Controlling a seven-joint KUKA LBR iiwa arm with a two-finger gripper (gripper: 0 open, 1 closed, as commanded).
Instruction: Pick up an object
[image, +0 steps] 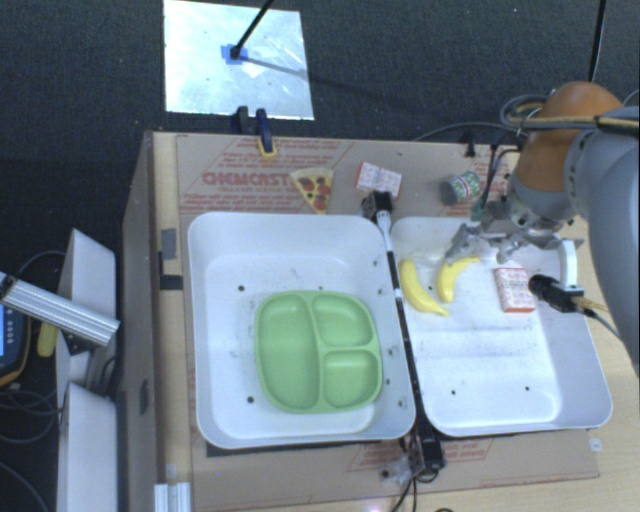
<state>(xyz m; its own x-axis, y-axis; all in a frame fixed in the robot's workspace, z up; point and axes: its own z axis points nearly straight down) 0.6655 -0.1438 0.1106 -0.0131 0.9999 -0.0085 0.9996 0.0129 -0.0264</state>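
In the right bin (500, 385) lie two yellow bananas: one (420, 290) near the left wall, the other (455, 275) curved beside it. A small red-and-white box (513, 289) rests to their right. My gripper (487, 245) hangs at the bin's far side, just above and behind the second banana and left of the box. Its fingers are spread open and hold nothing.
The left bin (215, 300) holds a green divided plate (318, 350). On the cardboard behind the bins lie a toy pizza slice (314, 187), a small printed packet (379, 179) and a little can (462, 186). The arm comes in from the right.
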